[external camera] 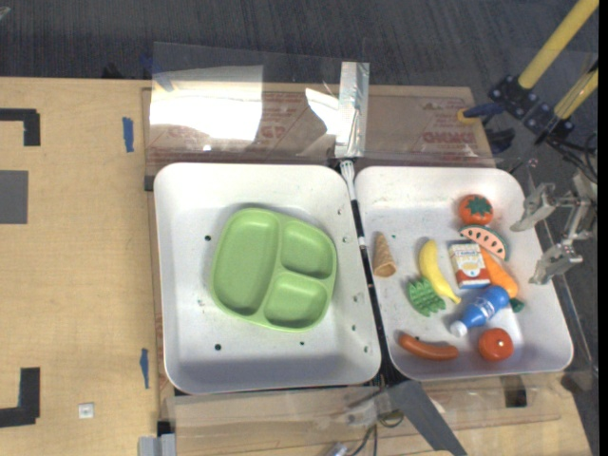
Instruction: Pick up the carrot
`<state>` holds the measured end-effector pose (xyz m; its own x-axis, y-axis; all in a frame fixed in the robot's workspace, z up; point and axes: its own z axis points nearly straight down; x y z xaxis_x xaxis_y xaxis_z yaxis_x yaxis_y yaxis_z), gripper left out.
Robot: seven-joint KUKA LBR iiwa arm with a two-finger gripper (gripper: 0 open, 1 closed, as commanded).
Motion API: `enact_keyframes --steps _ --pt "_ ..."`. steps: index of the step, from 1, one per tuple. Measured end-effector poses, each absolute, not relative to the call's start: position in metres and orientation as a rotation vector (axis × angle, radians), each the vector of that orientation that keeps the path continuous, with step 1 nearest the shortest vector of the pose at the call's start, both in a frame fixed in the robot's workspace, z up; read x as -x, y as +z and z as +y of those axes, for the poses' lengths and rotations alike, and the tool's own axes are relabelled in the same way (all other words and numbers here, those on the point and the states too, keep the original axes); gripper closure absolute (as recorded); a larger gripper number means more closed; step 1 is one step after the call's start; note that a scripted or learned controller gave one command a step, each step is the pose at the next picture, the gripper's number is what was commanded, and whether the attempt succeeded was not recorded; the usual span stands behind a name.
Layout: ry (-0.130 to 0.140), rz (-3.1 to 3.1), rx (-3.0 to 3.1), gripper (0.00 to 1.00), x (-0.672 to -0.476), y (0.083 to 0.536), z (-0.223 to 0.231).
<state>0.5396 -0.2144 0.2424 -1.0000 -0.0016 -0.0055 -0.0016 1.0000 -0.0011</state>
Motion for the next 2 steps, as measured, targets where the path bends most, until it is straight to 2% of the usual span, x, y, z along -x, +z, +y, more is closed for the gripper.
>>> enact_keyframes --steps 1,2 --pt "0.001 3.14 -0.115 0.0 -0.483 0.176 -0.224" --pt "-0.012 3.121 -0.077 0.0 -0.518 0.106 -0.225"
